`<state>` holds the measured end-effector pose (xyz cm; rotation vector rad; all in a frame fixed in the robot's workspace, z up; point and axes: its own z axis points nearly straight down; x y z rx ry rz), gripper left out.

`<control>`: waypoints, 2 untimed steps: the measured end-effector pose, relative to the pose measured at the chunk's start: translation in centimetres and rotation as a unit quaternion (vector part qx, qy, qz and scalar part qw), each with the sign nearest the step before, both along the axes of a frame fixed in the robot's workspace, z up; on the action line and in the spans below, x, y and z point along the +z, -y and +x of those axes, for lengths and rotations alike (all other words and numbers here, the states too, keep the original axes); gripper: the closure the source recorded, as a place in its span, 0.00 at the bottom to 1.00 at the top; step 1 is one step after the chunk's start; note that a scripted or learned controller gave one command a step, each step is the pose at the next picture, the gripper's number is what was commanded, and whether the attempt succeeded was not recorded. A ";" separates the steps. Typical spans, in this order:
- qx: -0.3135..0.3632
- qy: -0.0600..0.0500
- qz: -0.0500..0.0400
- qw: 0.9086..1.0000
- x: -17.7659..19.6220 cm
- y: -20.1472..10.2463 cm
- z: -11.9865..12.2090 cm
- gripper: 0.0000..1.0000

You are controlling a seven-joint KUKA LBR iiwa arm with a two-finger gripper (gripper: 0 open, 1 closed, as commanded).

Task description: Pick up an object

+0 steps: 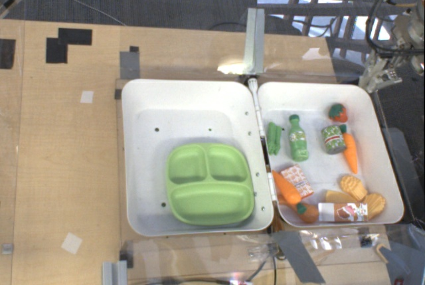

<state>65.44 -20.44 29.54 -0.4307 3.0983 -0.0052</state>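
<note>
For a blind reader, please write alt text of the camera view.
Two white bins sit side by side: the left bin holds a green divided plate, the right bin toy foods, including a green bottle and a carrot.

The arm (405, 44) is cut off at the right edge, its hand unclear.

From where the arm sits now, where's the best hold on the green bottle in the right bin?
Grip the green bottle across its wide labelled body, coming straight down from above. It lies flat on the right bin floor, cap pointing to the far wall, so set the jaws across its width. The green pea pod lies close on its left and the small can sits further off to the right, so clearance looks tighter on the pod side.
</note>
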 end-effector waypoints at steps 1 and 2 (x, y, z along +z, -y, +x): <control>-0.022 0.002 0.000 1.000 6.0 0.0 1.7 1.00; -0.021 0.008 0.000 1.000 7.3 -0.1 1.8 1.00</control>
